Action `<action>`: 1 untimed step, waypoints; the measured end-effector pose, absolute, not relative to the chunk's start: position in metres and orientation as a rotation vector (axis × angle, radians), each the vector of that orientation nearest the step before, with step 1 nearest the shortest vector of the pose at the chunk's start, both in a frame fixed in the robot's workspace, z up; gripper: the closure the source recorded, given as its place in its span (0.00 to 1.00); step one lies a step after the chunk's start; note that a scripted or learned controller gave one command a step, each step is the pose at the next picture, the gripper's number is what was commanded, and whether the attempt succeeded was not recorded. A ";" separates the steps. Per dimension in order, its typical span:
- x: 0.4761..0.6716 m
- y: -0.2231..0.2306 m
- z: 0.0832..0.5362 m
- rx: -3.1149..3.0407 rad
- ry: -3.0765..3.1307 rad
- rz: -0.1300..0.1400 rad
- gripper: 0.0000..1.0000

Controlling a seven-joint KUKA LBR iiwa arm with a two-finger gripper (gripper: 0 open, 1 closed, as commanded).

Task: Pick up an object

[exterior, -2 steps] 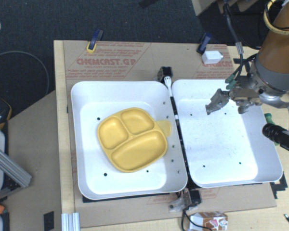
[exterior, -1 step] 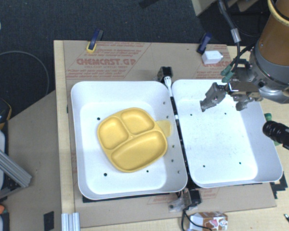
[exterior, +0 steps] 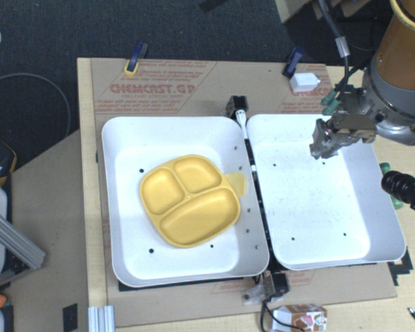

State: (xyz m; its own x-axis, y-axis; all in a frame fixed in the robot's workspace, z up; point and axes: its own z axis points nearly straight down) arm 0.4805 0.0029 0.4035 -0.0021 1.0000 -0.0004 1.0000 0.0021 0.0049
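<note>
Yellow plastic forms the divided plate (exterior: 189, 200), a three-compartment dish lying flat in the left bin (exterior: 117, 185); it fills most of that bin's floor, centred slightly toward 6 o'clock, with a small tab projecting at its 3 o'clock edge close to the bin's right wall. Two smaller compartments sit toward 12 o'clock and one larger compartment toward 6 o'clock. The right bin (exterior: 332, 213), white like its neighbour, shows a bare floor marked by fine dark specks. Both bins rest side by side on a cardboard sheet (exterior: 194, 81) printed with red lettering, which covers the desk. A black clip (exterior: 236, 107) stands at 12 o'clock where the two bins meet, and another fitting (exterior: 270, 286) sits at 6 o'clock on the same seam. A small white block (exterior: 305, 82) lies on the cardboard beyond the right bin's 12 o'clock rim. The grey arm (exterior: 401, 68) enters from 3 o'clock, and its hand (exterior: 324, 148) hangs over the upper right part of the right bin, well apart from the plate. The fingers point down and appear close together, perhaps closed, though the slanted view does not settle this; nothing is visible between them.
</note>
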 end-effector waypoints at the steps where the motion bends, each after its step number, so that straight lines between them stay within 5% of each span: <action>1: 0.479 0.070 0.406 2.213 2.228 0.005 1.00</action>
